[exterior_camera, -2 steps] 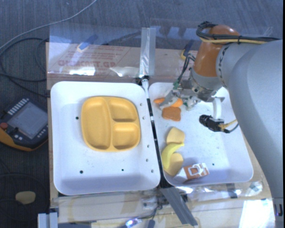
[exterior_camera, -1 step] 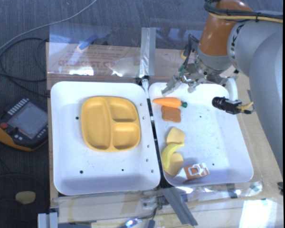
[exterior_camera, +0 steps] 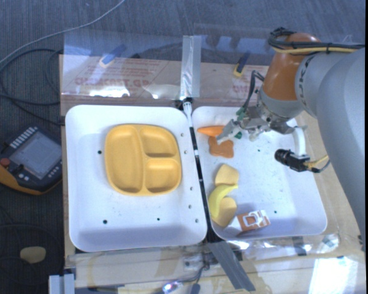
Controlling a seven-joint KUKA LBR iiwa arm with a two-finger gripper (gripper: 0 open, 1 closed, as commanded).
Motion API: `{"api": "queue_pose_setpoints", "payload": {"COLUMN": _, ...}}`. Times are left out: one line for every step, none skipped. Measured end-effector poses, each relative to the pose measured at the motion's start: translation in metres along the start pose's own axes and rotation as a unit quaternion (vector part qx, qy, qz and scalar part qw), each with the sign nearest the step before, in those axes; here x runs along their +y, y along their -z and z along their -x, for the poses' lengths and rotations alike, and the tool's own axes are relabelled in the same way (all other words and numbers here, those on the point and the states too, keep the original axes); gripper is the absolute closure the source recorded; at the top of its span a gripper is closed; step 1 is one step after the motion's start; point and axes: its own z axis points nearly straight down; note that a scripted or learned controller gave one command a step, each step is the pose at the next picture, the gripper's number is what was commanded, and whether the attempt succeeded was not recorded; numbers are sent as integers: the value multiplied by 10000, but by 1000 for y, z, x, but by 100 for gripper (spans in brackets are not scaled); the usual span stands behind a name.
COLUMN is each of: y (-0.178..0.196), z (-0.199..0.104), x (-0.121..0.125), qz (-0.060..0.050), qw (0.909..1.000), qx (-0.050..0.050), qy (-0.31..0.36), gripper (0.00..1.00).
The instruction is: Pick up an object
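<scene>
Orange piece [exterior_camera: 221, 148] lies at 11 o'clock in right bin [exterior_camera: 306, 213], beside carrot [exterior_camera: 210, 130]. Pincer [exterior_camera: 232, 131] hovers just above it, width unclear. Approach step; next needs descent and closing.

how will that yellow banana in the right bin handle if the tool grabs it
The yellow banana looks smooth and curved, so it may slip or pivot between fingers. It is probably a light toy. It touches a yellow piece, which may get nudged.

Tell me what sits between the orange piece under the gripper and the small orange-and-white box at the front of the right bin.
In the camera view, two yellow pieces lie between the orange piece and the box.
</scene>
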Motion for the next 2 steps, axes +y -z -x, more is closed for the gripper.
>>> {"api": "queue_pose_setpoints", "payload": {"y": -13, "z": -17, "x": -2, "qz": 91, "qw": 9989, "qx": -32, "qy": 455, "gripper": 0}}
{"api": "queue_pose_setpoints", "payload": {"y": -17, "z": -10, "x": -36, "qz": 67, "qw": 9933, "qx": -17, "qy": 1156, "gripper": 0}}
